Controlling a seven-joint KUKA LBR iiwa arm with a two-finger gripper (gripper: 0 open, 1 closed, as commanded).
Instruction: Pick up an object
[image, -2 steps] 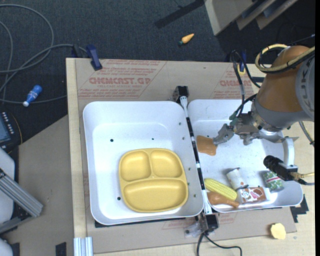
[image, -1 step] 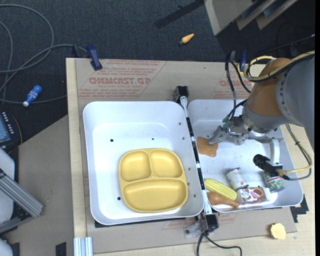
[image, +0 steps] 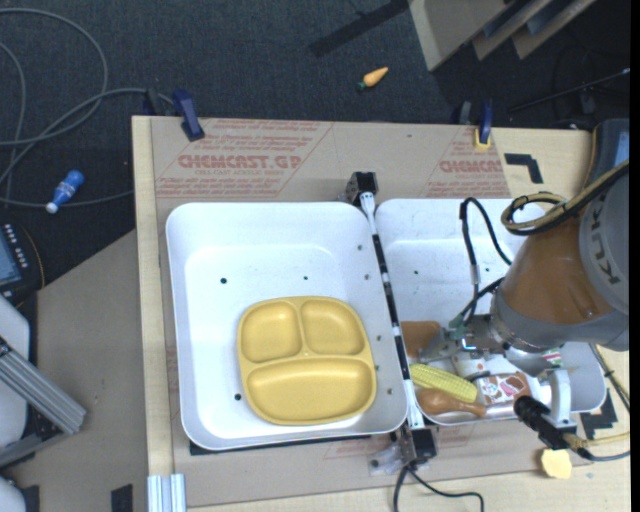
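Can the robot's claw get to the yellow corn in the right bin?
Probably yes. The corn lies uncovered on top of the other items at the near left corner of the right bin, and the arm is already low over that bin, right next to it.

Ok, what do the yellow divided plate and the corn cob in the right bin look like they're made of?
The yellow divided plate looks like moulded plastic with a matte to satin finish: uniform colour, rounded compartment ridges, soft sheen. The corn cob is probably a plastic or rubber toy: flat even yellow, though too small to be certain. It lies in the right bin, the plate in the left bin.
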